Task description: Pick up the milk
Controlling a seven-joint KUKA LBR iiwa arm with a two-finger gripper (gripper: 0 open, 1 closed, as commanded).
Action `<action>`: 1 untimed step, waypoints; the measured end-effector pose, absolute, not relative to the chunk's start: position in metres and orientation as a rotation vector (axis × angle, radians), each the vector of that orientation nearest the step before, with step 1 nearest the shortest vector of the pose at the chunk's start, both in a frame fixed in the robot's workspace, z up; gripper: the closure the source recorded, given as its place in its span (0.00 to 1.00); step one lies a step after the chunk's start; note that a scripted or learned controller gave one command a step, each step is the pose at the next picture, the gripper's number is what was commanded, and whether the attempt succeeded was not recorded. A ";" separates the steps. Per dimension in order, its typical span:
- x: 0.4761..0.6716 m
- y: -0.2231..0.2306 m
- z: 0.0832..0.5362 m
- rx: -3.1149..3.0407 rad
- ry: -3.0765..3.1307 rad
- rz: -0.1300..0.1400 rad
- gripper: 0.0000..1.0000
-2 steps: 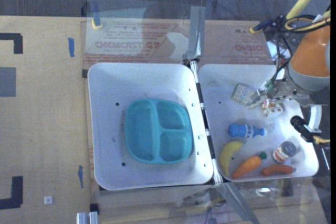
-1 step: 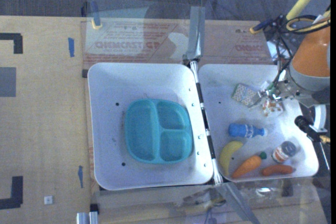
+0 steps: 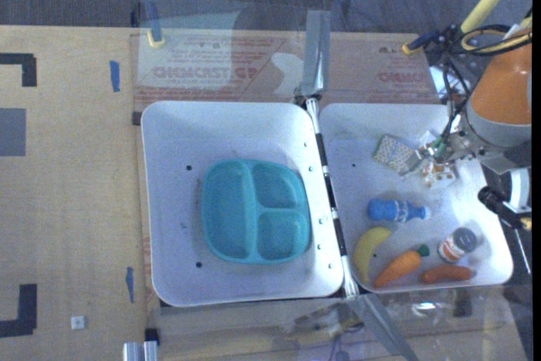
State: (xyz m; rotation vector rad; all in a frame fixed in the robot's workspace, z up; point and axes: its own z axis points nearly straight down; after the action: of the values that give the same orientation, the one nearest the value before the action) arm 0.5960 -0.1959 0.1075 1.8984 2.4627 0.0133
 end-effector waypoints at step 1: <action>0.602 -0.201 0.107 1.773 2.546 0.012 0.00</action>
State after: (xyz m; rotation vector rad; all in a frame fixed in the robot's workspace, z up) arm 0.6015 -0.2014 0.1068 1.7728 2.5456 0.0123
